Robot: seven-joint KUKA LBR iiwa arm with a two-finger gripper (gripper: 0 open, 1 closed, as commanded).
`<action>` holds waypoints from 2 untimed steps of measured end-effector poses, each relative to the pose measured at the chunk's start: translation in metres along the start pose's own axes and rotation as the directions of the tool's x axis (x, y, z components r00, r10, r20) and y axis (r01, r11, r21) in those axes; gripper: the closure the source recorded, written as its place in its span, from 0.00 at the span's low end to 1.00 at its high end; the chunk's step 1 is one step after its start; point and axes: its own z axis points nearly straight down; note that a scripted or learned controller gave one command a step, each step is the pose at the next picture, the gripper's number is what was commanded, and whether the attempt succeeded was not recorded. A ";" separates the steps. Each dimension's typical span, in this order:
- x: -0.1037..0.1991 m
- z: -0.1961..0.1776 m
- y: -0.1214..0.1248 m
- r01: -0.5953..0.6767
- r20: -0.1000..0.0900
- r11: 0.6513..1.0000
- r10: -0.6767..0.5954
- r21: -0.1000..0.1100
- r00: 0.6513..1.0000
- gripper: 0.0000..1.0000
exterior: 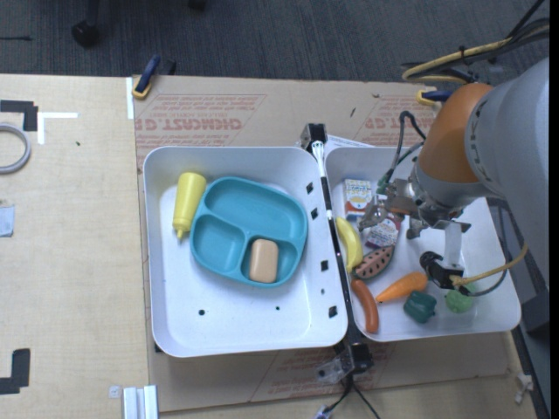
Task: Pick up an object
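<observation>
While the tool (pixel 390 219) hangs low over the right bin (pixel 489 317), whether it is spread or closed cannot be told from this slanted view, and nothing can be seen gripped in it. It sits among the clutter at that bin's left half, directly above a small packet (pixel 382 232), with a printed carton (pixel 357 194) just beyond it toward the bin's far wall and a banana (pixel 350 243) beside it along the bin's left wall. Below the tool, toward the bin's near edge, lie a brown patterned piece (pixel 375 263), a carrot (pixel 403 287), a red sausage (pixel 366 306) and two green toy vegetables (pixel 420 307). By judgement the step in hand is the descent onto a chosen object, probably the packet; the next move calls for closing on it squarely and lifting straight up without dragging the neighbours. Reaching in from the bin's right side, the arm (pixel 489 147) bends down steeply at the orange band (pixel 450 138). Left of this bin, the second bin (pixel 227 330) carries a blue divided tray (pixel 218 234), a tan block (pixel 263 260) and a yellow bottle (pixel 187 202).
</observation>
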 end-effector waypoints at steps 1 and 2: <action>0.000 -0.009 0.000 0.003 0.001 1.000 -0.003 0.001 1.000 1.00; 0.028 -0.128 0.027 0.019 0.001 1.000 -0.019 0.000 1.000 1.00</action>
